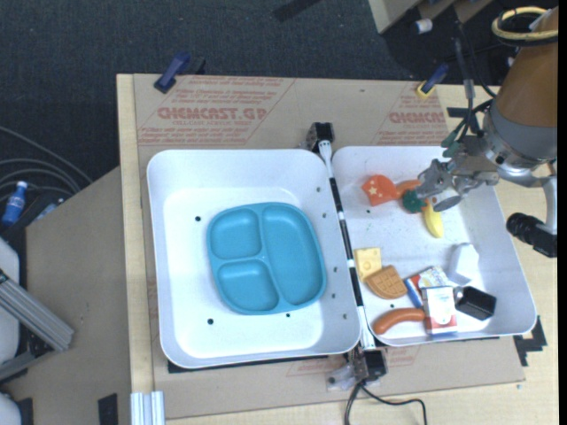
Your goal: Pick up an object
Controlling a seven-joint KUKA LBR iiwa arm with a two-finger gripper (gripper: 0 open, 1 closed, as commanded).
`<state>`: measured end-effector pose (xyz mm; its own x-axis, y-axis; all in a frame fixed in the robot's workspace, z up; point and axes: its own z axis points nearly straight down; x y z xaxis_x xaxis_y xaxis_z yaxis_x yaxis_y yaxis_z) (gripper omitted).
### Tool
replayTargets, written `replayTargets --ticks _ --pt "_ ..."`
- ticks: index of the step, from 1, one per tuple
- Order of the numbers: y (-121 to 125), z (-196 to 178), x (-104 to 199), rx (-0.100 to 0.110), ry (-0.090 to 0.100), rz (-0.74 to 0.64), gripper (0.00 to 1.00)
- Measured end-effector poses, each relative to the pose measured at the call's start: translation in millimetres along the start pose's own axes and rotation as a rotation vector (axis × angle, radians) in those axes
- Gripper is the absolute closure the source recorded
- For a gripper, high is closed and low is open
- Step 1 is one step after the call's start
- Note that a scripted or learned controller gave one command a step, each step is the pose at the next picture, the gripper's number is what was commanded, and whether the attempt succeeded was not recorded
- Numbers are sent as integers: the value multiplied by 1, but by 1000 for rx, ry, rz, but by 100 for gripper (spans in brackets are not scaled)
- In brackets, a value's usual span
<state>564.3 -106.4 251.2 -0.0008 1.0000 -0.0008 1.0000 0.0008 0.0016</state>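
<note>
camera view: one fixed camera, mounted above the tabletop [266, 104], looking down at a slant. far edge of the tabletop lies toward the top of the frame, near edge toward the bottom. range: moderate; both white bins fall wholly within the frame, left bin [177, 255] at centre-left, right bin [505, 255] at centre-right, touching along a shared middle rim. margin: dark carpeted floor [133, 25] beyond the far edge and to the left; cables at the left side. arm [527, 104] enters from the frame's right, over the right bin's far part. no second view to overlap with.
</note>
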Motion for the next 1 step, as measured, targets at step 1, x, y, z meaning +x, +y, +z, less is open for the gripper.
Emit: replayTargets --ticks 1 --pt "-62 -17 60 5 3 0 100"
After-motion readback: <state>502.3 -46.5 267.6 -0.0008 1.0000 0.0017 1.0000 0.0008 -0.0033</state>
